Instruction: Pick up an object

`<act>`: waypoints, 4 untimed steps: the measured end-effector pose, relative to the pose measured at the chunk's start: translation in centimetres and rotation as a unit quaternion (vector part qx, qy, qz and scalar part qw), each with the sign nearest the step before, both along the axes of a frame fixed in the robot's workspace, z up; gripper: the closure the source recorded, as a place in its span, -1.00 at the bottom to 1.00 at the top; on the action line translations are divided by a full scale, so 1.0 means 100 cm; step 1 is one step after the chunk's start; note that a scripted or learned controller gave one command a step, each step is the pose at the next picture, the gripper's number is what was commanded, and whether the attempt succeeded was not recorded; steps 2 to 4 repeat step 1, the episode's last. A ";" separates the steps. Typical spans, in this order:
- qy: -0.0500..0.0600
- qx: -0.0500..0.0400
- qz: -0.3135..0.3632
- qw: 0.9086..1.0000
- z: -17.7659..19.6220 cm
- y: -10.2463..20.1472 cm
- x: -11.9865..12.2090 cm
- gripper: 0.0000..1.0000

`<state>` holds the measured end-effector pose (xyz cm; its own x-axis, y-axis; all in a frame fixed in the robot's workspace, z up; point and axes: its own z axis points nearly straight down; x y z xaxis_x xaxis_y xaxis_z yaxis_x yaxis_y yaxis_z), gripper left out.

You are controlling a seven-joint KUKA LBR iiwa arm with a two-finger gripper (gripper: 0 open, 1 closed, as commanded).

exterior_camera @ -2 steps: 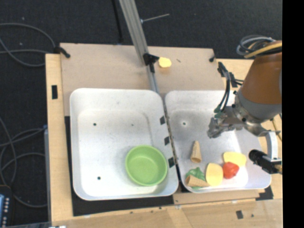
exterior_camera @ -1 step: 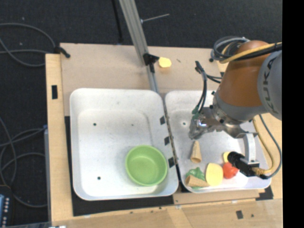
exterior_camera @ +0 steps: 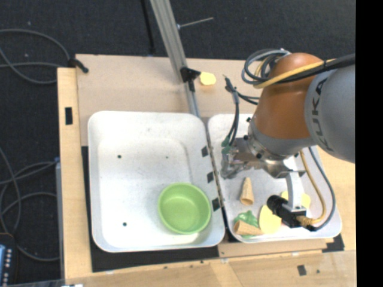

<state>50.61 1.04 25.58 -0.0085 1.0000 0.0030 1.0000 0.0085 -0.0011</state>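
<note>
Gripper (exterior_camera: 230, 163): low at right bin's (exterior_camera: 332, 229) left wall, grip state indiscernible. Cone (exterior_camera: 246, 190), green bowl (exterior_camera: 184, 207) unlifted; pick outstanding.

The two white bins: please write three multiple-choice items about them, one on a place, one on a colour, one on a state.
1. Where is the bowl?
A. left bin, near corner
B. right bin
C. on the bench

2. What colour is the bowl?
A. red
B. green
C. blue

3. How does the bowl stand?
A. upside down
B. on its side
C. upright, opening upward

Answers:
1 A: it sits in the left bin, by the near corner next to the right bin.
2 B: it is light green all over.
3 C: the camera view looks into its hollow inside.
</note>
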 end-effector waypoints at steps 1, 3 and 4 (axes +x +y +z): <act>-0.001 0.000 0.001 1.000 0.005 0.052 -0.008 1.00; -0.001 0.000 0.001 1.000 0.005 0.052 -0.008 1.00; -0.001 0.000 0.001 1.000 0.005 0.052 -0.008 1.00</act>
